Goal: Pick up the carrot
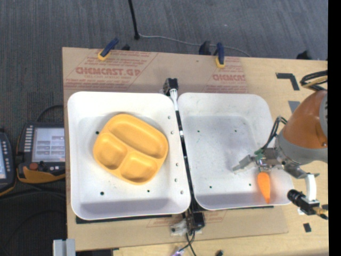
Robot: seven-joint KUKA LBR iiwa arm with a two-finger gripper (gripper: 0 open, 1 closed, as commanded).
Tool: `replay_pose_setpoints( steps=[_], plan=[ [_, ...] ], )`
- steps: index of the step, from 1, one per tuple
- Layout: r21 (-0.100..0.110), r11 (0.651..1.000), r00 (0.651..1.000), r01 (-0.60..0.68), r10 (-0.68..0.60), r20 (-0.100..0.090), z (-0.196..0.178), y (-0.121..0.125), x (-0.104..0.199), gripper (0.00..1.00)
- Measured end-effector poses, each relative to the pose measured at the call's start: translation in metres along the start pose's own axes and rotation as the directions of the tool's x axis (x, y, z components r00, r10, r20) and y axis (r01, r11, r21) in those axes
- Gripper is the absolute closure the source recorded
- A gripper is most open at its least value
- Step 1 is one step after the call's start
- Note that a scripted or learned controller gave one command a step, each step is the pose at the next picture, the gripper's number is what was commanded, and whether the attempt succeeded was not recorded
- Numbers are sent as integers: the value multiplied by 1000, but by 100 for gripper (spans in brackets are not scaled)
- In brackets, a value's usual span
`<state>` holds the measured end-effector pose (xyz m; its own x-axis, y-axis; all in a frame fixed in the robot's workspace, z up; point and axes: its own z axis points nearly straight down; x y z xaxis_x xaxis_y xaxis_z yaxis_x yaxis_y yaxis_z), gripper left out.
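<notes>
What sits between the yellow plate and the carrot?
In the camera view: the bins' adjoining rims and bare right-bin floor between the yellow plate and the carrot.

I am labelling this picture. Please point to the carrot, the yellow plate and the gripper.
carrot (pixel 264 186): camera view, middle of its orange body.
yellow plate (pixel 130 148): camera view, its central ridge.
gripper (pixel 261 164): camera view, between its fingertips.

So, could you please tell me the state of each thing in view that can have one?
carrot: lying in the right bin near its front right corner, just under the gripper, not visibly gripped.
gripper: low over the carrot's top end.
yellow divided plate: right way up in the left bin, compartments bare.
right bin: holds the carrot.
left bin: holds the plate.
</notes>
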<state>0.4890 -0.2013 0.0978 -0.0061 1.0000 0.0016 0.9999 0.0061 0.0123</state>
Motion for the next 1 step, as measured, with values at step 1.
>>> replay_pose_setpoints(
  steps=[1],
  plan=[
    [-5,1000,1000,-2,2,8,-11,1,-2,100]
  ],
)
